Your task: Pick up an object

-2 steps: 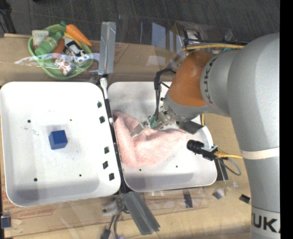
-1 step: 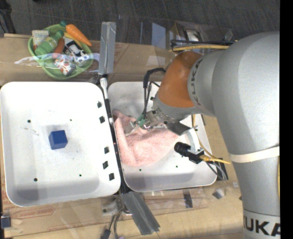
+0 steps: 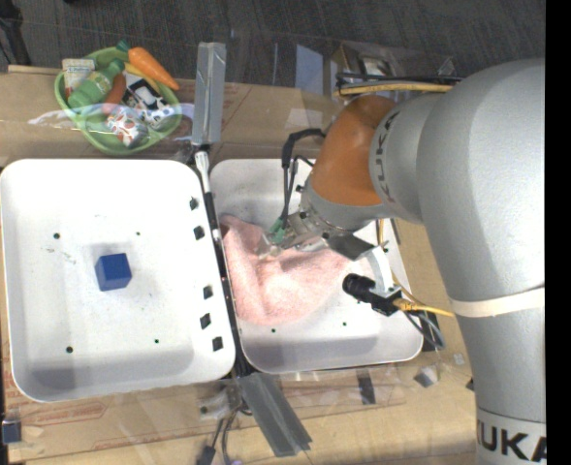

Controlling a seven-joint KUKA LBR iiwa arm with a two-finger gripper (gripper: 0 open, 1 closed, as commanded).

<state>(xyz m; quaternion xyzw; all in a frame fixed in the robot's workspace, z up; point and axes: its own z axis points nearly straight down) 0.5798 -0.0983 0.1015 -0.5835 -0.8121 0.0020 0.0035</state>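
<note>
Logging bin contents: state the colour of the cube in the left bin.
Blue. The cube shows plainly in the camera view, alone on the white floor of the left bin.

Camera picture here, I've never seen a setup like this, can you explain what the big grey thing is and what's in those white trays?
The big grey shape is a robot arm with an orange band near its wrist, reaching in from the right. One fixed camera above the bench looks down at a slant. Two shallow white bins sit side by side. The left bin holds a small blue cube. The right bin holds a crumpled pink cloth, and the arm's gripper sits low at the cloth's upper edge; whether it grips anything is unclear. Behind the bins, a green bowl holds assorted toy items.
</note>
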